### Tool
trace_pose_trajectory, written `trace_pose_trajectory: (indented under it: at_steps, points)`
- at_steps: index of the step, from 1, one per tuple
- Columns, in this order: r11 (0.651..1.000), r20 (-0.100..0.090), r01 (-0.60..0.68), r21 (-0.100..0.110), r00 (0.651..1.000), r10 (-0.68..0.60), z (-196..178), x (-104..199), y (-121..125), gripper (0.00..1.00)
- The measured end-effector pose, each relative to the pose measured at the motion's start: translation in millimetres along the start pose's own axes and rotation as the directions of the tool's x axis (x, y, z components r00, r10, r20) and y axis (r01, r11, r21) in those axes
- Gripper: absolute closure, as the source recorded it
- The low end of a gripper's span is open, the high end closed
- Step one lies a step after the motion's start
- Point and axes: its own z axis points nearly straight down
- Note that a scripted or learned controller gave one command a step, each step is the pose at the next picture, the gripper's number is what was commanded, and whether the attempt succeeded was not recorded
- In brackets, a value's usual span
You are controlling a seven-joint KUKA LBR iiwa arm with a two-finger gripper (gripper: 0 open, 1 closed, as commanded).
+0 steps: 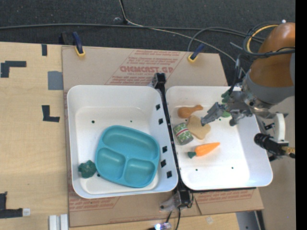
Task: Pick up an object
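Orange carrot (207,149) lies unheld in the right bin (249,176), near my end effector (209,118), which hovers open above the tan food piece (197,127), poised for grasping.

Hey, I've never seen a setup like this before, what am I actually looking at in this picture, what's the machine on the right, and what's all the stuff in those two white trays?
This is one camera fixed above a bench, looking down at a slant. The grey and orange machine on the right is a robot arm; at its end is a two-finger gripper, its hand for picking things up.

Two shallow white bins sit side by side. The left bin holds a teal divided plate and a small dark green toy at the plate's lower left edge. The right bin holds toy food: an orange carrot, a tan drumstick-like piece, a beige slice and a small green and white can.

The gripper hovers over the right bin, near the beige slice. Nothing is visibly between its fingers, so it holds nothing yet.
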Motion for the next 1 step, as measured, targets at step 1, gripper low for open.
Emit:
trace_pose_trajectory:
  at_steps: [1]
  points:
    - [1.0, 0.001, 0.003, -0.013, 1.0, -0.003, -6.8, 0.3, 2.1, 0.0]
